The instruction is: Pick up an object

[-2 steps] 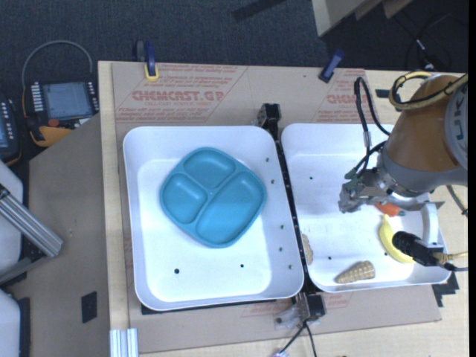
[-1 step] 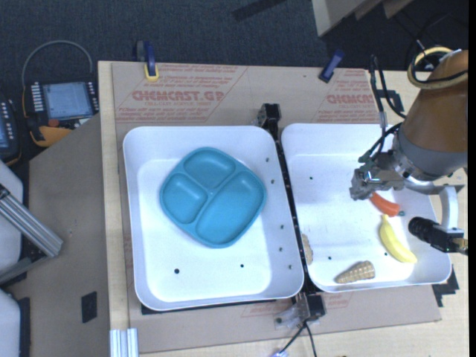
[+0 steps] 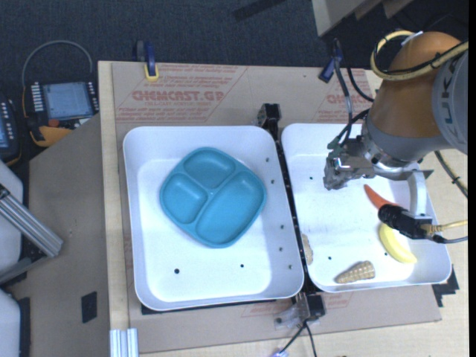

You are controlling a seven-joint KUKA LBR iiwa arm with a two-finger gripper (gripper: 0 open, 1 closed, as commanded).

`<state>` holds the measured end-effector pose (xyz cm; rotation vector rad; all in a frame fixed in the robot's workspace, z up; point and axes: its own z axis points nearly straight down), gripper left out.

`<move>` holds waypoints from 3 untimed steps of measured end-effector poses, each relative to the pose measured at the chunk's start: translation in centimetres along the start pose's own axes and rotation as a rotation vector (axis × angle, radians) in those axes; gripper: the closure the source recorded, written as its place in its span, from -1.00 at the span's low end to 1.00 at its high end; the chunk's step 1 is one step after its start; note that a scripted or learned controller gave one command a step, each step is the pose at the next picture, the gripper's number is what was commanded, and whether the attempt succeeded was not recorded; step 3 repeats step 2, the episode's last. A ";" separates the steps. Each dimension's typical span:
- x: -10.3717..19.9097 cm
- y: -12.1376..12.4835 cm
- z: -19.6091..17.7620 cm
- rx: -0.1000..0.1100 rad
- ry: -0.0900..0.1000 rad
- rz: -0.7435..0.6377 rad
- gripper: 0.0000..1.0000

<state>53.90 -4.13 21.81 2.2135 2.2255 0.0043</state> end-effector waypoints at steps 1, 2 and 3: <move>5.1 2.3 -1.1 0.000 0.001 -0.001 1.00; 11.1 4.4 -1.5 0.000 0.002 -0.002 1.00; 11.1 4.4 -1.5 0.000 0.002 -0.002 1.00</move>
